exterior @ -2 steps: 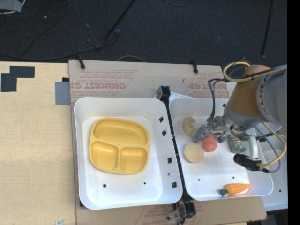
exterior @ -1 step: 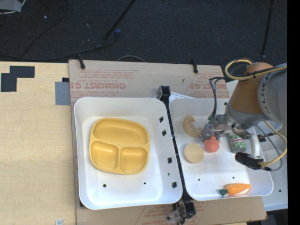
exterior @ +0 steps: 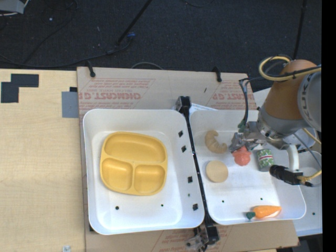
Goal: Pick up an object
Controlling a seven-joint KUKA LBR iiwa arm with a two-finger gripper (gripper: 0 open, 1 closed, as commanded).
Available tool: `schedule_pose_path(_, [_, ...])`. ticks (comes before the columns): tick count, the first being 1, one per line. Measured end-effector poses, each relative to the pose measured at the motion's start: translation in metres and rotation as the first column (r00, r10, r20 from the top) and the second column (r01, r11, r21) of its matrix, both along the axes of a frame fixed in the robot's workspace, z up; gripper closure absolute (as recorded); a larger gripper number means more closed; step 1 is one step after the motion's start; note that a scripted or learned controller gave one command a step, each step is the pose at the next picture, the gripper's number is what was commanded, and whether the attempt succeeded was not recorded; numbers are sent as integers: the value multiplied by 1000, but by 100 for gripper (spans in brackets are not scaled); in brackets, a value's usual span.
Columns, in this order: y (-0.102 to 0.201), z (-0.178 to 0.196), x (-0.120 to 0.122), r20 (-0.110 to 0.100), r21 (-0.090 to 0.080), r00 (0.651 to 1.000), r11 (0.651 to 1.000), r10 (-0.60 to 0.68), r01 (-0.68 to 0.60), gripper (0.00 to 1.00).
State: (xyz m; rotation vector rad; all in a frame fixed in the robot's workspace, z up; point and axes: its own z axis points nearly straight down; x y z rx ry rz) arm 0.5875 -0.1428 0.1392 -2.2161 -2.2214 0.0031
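A yellow divided plate [exterior: 134, 163] is lying in the left bin [exterior: 94, 135], showing three compartments: one long one across the top and two smaller ones below. Cardboard [exterior: 126, 91] is sitting beneath both bins at the 12 o'clock side, bearing red printed lettering that is reading upside down and reversed; it cannot be made out with confidence.

In the right bin [exterior: 236, 214], a tan croissant-shaped piece [exterior: 214, 142] is resting near the dividing wall, and a pale round disc [exterior: 216, 171] is lying just beside it at 6 o'clock. A red tomato-like object [exterior: 241, 157], small, rounded and smooth, is sitting at 3 o'clock of the croissant piece. The gripper [exterior: 242, 143] is hanging directly over it at its 12 o'clock edge; whether the claw is apart or closed cannot be told from this view, and no grasp can be confirmed.

A small can [exterior: 264, 159] with a green, white and red label is standing just beside the red object at 3 o'clock; its writing is too small to read. An orange carrot [exterior: 265, 211] with a green tip is lying at the bin's 5 o'clock corner.
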Motion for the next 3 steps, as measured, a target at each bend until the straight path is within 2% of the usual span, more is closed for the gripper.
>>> schedule_pose_path(2, [-5,66,2,-1,0,1000,1000,-1,1,100])
schedule_pose_path(3, [48,75,-6,-4,2,1000,1000,3,-3,100])
